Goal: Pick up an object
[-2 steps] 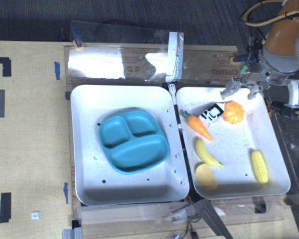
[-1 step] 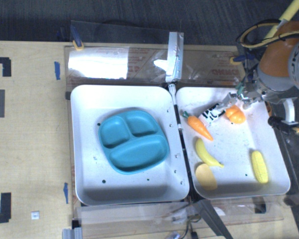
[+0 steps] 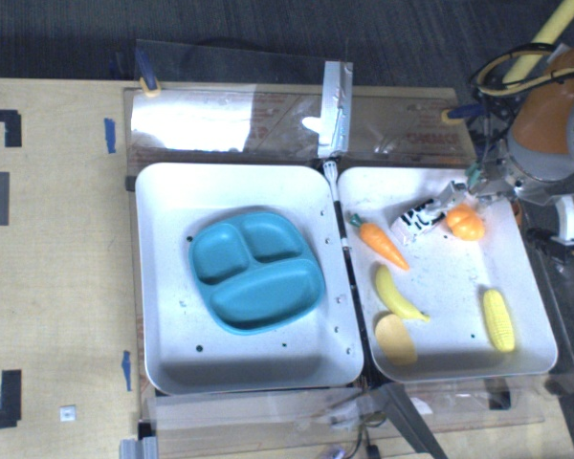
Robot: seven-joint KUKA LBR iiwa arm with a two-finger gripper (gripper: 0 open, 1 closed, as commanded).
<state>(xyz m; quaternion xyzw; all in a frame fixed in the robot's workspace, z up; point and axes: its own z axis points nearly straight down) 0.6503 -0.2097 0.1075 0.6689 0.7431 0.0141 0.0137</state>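
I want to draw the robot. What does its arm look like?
The arm comes in from the right. It is grey with an orange band above the wrist. Black and yellow cables loop beside it, and a pale yellow tube slants above.

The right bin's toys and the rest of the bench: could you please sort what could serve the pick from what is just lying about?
Could serve the pick, all in the right bin:
carrot
banana
corn
orange
black-and-white toy
tan disc

Lying about:
blue plate in the left bin
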